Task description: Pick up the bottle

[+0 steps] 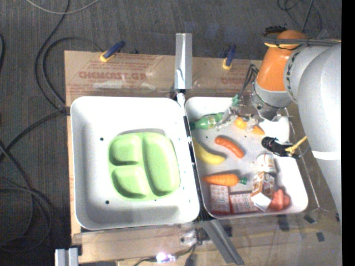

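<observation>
Now the grey arm with its orange band reaches in from 3 o'clock, and its fingers (239, 114) hang low over the 12 o'clock end of the right bin (302, 188); whether they are spread or pressed together cannot be told. Just beside them, toward 9 o'clock, the green bottle (207, 121) lies on its side near the bin's far-left corner. A banana (208, 154), sausage (229, 146) and carrot (223, 179) lie below it. A green divided tray (144, 164) sits in the left bin (83, 148)
</observation>
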You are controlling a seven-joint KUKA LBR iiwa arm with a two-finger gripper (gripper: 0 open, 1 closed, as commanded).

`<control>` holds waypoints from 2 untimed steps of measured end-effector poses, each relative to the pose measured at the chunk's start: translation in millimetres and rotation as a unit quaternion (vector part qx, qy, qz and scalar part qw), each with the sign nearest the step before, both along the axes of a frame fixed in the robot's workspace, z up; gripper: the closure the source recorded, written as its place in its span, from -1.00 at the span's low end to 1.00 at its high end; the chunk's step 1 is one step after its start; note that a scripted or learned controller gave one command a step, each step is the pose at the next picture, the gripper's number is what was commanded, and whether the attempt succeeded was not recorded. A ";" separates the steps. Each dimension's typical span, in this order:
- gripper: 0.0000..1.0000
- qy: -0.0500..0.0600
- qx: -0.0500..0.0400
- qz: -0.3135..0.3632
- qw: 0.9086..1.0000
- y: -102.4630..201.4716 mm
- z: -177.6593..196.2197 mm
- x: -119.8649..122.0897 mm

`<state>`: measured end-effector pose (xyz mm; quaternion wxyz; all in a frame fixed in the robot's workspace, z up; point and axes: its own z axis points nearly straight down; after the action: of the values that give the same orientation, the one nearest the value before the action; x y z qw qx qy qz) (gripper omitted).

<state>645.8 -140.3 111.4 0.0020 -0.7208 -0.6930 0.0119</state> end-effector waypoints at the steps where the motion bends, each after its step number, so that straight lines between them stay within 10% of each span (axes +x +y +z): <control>1: -1.00 0.008 0.001 -0.008 1.000 23.6 -22.2 13.6; 2: -1.00 -0.008 0.005 -0.066 0.998 1.9 57.2 21.9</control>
<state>667.8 -138.4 168.6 0.0005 -0.7651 -0.6439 0.0028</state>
